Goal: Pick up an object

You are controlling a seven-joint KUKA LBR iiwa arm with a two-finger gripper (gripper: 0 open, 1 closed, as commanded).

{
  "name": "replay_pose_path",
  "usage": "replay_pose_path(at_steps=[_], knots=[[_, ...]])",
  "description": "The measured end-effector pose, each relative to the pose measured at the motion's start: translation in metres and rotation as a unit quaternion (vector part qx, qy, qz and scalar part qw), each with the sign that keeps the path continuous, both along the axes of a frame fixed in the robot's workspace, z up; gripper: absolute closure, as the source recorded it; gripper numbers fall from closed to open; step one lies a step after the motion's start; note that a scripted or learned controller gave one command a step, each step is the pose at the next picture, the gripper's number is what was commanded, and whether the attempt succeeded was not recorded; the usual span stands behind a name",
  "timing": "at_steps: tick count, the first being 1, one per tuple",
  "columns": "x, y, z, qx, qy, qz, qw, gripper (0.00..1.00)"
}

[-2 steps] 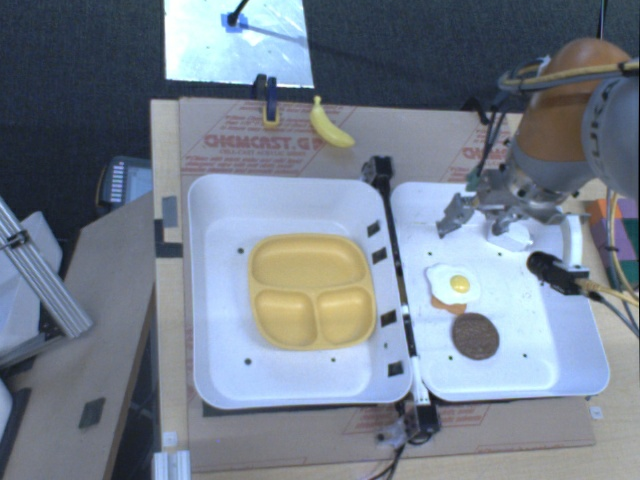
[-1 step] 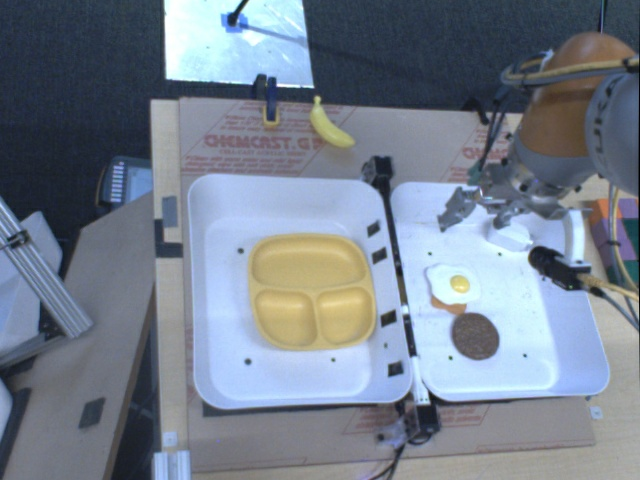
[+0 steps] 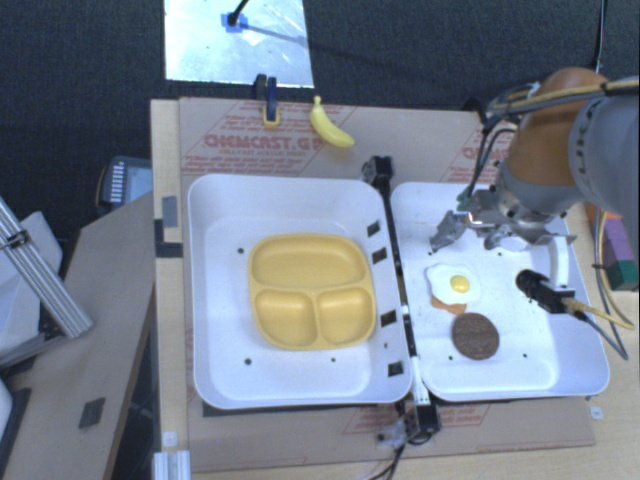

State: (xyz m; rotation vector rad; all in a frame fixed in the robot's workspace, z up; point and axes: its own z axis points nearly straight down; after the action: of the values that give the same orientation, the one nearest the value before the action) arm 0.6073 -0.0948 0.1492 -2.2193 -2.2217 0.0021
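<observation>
Two fingers of the hand (image 3: 468, 230) stand apart, holding nothing, above the right bin (image 3: 580, 363) near the fried egg (image 3: 452, 286).

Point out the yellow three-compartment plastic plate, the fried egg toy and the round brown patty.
Yellow three-compartment plastic plate (image 3: 310, 290), camera view: on the central divider ridge.
Fried egg toy (image 3: 453, 285), camera view: beside the yolk, on the white.
Round brown patty (image 3: 475, 336), camera view: its middle.

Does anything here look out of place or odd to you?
One thing stands out: a yellow toy banana lies on the brown cardboard sheet behind the left white bin, outside both bins. The fried egg toy and brown round patty sit in the right white bin.
</observation>
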Motion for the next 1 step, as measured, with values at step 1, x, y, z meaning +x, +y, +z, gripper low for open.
replay_pose_path(at_steps=[1], knots=[[0.0010, 0.0007, -0.0413, 0.0001, 0.000, 0.000, 1.0000, 0.00]])
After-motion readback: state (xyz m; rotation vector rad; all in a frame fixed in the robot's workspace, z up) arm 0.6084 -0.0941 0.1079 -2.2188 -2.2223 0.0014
